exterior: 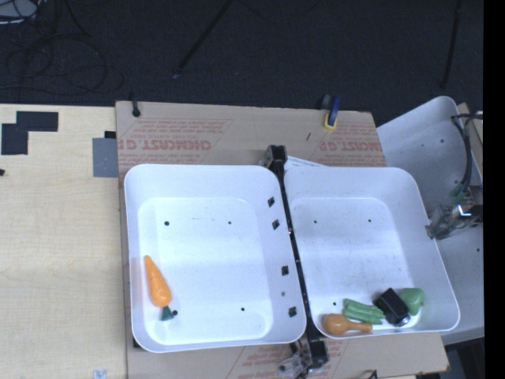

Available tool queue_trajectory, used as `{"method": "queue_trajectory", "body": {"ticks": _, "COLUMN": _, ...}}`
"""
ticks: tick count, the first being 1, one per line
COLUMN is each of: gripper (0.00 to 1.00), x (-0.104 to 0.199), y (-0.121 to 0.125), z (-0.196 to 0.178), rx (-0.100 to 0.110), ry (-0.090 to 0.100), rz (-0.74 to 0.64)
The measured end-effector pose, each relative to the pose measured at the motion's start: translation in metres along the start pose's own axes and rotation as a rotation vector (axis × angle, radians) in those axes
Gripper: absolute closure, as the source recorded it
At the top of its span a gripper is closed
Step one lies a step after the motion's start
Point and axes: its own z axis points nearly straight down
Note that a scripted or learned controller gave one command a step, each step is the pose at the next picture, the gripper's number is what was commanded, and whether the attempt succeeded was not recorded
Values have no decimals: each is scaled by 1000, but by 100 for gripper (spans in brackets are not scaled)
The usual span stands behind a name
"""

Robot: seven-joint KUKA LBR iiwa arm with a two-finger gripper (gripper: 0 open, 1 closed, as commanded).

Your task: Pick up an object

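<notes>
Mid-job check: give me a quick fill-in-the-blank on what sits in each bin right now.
1. The orange carrot lies in the ____ bin.
2. The black block rests in the right bin's near ____ corner.
3. Beside the block lies a long ____ pod.
4. The pear-shaped orange gourd shares the ____ bin.

Missing words: left; right; green; right

Both bins, the left bin (201, 184) and the right bin (355, 184), look like smooth white plastic with a soft sheen, set on a matt brown cardboard sheet (237, 136) printed with red letters; the table (55, 235) shows pale wood grain, the toy carrot (156, 283) is glossy orange plastic, and the green toy vegetable (363, 311) and orange toy gourd (343, 324) also shine like plastic
</notes>
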Motion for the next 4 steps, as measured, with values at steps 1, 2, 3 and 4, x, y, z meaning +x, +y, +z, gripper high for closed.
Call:
{"method": "queue_trajectory", "body": {"ticks": 1, "gripper": 100, "x": -2, "y": -29, "z": -41, "rx": -6, "ry": -3, "rz": 7}}
{"method": "queue_trajectory", "body": {"ticks": 2, "gripper": 100, "x": 10, "y": 9, "z": -12, "rx": -3, "ry": -1, "rz": 1}}
{"method": "queue_trajectory", "body": {"ticks": 3, "gripper": 100, "x": 20, "y": 5, "z": -30, "rx": -5, "ry": -2, "rz": 1}}
{"method": "queue_trajectory", "body": {"ticks": 4, "gripper": 100, "x": -2, "y": -29, "z": -59, "rx": -6, "ry": -4, "rz": 6}}
